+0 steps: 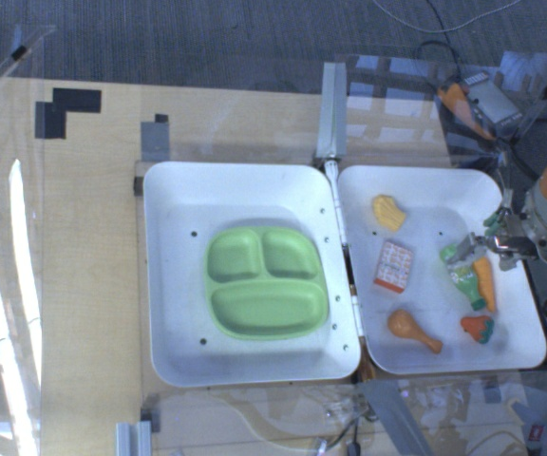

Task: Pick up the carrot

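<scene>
The carrot (484, 279) lies in the right bin (425, 193) near its right wall, an orange stick pointing toward the front with green leaves along its left side. My gripper (501, 244) hangs just behind the carrot's far end, coming in over the bin's right wall. It sits close above or against that end, and nothing shows clearly held in it. A small green piece (457, 253) lies just left of the gripper.
The right bin also holds a yellow item (387, 212) at the back, a red-and-white box (394, 266) in the middle, a brown drumstick (414, 329) at the front and a red item (478, 328) beside it. A green divided plate (265, 282) lies in the left bin (174, 255).
</scene>
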Robot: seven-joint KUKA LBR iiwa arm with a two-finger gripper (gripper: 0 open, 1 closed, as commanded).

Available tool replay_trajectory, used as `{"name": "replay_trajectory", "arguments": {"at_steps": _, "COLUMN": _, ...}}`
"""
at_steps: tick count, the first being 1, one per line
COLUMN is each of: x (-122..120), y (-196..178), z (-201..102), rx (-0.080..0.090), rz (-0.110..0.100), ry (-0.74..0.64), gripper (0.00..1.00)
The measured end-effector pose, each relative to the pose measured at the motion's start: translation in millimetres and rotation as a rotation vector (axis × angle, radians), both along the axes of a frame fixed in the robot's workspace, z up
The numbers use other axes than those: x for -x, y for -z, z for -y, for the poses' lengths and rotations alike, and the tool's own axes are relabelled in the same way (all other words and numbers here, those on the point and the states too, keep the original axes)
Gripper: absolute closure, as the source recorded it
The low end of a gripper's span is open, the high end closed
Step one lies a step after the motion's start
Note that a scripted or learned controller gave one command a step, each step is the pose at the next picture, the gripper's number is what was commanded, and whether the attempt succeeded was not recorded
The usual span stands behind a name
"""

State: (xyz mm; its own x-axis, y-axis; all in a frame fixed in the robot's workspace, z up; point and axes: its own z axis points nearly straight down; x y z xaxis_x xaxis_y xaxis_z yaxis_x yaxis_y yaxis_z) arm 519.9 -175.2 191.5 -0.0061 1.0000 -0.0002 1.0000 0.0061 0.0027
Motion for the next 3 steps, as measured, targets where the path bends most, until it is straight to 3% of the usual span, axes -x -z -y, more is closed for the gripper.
{"name": "replay_trajectory", "arguments": {"at_steps": 1, "x": -26.3, "y": 92.1, "z": 25.8, "rx": 0.0, "rz": 0.003, "ry": 0.073, "gripper": 0.0}}
{"name": "replay_trajectory", "arguments": {"at_steps": 2, "x": -32.5, "y": 73.9, "z": 25.8, "rx": 0.002, "rz": 0.021, "ry": 0.069, "gripper": 1.0}}
{"name": "replay_trajectory", "arguments": {"at_steps": 3, "x": 8.6, "y": -0.5, "z": -13.2, "rx": 0.001, "rz": 0.003, "ry": 0.128, "gripper": 1.0}}
